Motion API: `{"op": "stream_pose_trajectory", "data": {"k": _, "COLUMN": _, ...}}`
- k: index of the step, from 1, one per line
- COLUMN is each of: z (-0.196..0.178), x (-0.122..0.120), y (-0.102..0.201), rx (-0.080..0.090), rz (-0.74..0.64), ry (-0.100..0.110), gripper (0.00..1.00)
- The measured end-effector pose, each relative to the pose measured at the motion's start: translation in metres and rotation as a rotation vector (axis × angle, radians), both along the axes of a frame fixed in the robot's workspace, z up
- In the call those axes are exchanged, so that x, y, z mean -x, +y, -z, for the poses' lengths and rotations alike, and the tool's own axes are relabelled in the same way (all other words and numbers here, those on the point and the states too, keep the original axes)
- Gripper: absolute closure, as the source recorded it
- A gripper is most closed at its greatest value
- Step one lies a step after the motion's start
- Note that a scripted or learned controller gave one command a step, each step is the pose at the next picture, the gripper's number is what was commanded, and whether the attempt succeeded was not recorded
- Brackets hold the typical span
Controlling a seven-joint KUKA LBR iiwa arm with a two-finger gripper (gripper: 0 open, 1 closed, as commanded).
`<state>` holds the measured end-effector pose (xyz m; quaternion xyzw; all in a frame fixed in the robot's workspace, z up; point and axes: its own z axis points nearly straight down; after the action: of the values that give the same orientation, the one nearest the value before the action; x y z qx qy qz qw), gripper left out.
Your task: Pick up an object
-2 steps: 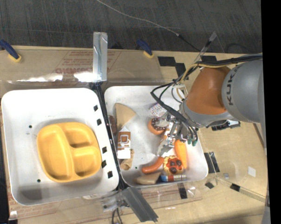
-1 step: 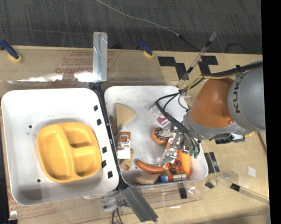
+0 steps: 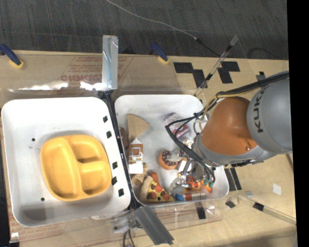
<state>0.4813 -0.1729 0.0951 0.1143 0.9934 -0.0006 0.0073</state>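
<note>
Nearest the camera, we see the arm's orange-banded wrist, which overhangs the right side of the right white bin.

Left to right, we then note:

1. The left white bin holds a yellow plastic divided tray.
2. Along the right bin's left wall lie a tan wedge-shaped piece, a small brown-and-white carton and a toy pizza slice.
3. A brown round toy doughnut lies near the bin's middle.
4. The two-finger gripper sits low in the near right corner, among small orange and red items. We cannot tell how its jaws stand.

We judge the corner crowded. The fingers may strike the wall or a neighbouring item, so a grasp could slip or close on nothing.
</note>
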Motion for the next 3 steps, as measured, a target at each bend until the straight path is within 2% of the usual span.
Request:
{"op": "stream_pose_trajectory", "data": {"k": 1, "z": 0.003, "x": -0.016, "y": 0.029, "rx": -0.004, "rz": 0.074, "ry": 0.012, "gripper": 0.0}}
{"op": "stream_pose_trajectory", "data": {"k": 2, "z": -0.009, "x": -0.019, "y": 0.029, "rx": -0.001, "rz": 0.067, "ry": 0.005, "gripper": 1.0}}
{"op": "stream_pose_trajectory", "data": {"k": 3, "z": -0.002, "x": -0.061, "y": 0.052, "rx": -0.008, "rz": 0.552, "ry": 0.001, "gripper": 1.0}}
